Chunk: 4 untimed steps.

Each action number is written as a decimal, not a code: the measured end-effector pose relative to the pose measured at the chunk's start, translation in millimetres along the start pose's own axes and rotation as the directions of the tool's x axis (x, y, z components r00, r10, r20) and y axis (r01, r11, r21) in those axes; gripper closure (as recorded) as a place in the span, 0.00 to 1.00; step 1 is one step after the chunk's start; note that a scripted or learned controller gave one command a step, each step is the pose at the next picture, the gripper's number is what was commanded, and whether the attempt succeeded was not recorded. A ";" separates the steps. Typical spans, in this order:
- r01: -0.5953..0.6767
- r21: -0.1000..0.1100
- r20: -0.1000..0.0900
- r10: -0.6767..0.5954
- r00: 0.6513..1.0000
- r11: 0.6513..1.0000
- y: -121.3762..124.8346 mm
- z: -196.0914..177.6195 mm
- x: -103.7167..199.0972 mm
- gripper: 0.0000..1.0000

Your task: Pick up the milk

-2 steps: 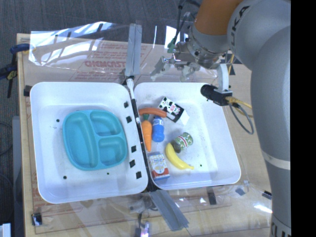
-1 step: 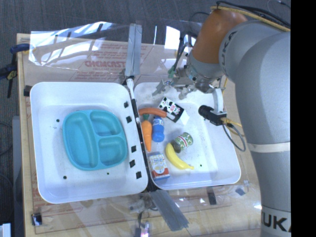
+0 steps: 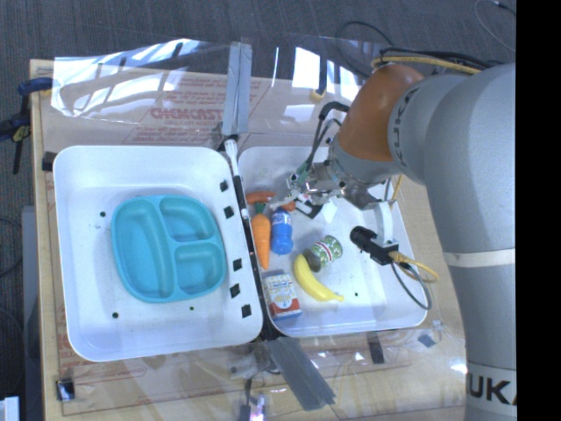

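Milk carton [image 3: 282,293] lies in right bin [image 3: 396,316] near its 6 o'clock edge, just beside the banana [image 3: 316,281] at its 3 o'clock. End effector [image 3: 308,193] hovers toward the bin's 12 o'clock, above blue bottle [image 3: 281,233] and carrot [image 3: 261,239]; its opening can't be read. Suggest: travel toward 6 o'clock, centre over carton, descend clear of banana.
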<state>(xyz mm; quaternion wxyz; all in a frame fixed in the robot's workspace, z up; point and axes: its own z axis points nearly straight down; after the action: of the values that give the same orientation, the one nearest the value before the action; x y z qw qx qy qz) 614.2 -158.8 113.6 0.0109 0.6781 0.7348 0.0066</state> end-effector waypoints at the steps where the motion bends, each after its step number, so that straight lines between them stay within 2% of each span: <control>1: 0.003 -0.001 0.005 -0.003 1.000 1.000 0.7 -11.3 -2.0 1.00; 2: 0.004 0.024 -0.006 -0.004 1.000 1.000 11.3 -111.7 -8.5 1.00; 3: 0.004 0.024 -0.006 -0.004 1.000 1.000 11.2 -111.4 -8.4 0.00; 4: -0.082 0.028 -0.005 0.082 0.997 0.996 40.1 -9.1 -36.6 0.00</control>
<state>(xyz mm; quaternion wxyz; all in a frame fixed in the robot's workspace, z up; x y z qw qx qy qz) 656.8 -192.0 123.9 -0.0011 0.7079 0.7063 -0.0011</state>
